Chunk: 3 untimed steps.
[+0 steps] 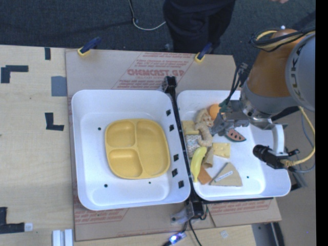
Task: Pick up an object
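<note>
My gripper (221,123) hangs over the right bin (266,186) by heaped toy food (207,150); yellow divided plate (137,148) lies in the left bin (87,137).

The arm (287,70) is a thick rounded grey shell with a broad orange band above the wrist and dark lettering on its grey side. Black and yellow cables loop around it. A white bracket carries a black cylindrical part, and the end effector (221,123) is dark grey metal
</note>
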Available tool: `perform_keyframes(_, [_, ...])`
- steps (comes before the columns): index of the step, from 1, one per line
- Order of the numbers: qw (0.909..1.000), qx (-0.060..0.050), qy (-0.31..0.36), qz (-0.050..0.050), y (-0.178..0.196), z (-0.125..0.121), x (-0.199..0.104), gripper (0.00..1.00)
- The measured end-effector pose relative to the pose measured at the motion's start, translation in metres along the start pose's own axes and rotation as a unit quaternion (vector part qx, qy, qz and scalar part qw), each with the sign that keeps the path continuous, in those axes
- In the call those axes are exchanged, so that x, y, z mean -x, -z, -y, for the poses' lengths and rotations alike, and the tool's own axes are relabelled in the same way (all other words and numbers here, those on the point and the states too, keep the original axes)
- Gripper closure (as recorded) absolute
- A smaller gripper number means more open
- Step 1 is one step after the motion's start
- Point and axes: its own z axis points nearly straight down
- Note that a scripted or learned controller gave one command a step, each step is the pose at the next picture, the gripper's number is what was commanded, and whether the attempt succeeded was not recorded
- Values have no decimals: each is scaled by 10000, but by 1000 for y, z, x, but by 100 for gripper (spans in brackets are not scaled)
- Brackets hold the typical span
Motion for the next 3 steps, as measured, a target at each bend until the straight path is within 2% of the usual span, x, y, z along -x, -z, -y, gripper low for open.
perform_keyframes(1, [10000,-12,1,-1,-19,-15,-53,100])
perform_keyframes(2, [10000,-4,-27,2,-6,-6,-48,100])
perform_keyframes(3, [10000,-12,-24,8,-19,-14,-59,100])
